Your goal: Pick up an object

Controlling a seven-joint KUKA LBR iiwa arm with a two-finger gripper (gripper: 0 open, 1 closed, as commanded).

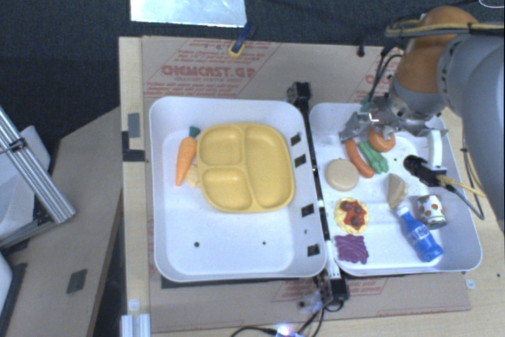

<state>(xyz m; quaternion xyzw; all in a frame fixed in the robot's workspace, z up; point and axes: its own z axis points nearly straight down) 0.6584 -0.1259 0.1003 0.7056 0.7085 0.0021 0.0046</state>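
Sausage [359, 158] lies in a white bin [465, 249] on a cardboard-topped bench [205, 67], dark carpet [63, 12] around; the gripper [357, 126] hangs just beside it. Open or closed, I cannot tell.

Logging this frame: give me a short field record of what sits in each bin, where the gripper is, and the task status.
left bin: yellow divided plate; toy carrot by the plate's left side
right bin: red sausage, green piece, beige disc, pizza disc, purple cluster, blue bottle, small can
gripper: over the right bin's far left part, near the sausage's upper end
grasp: cannot tell
task status: no object seen lifted
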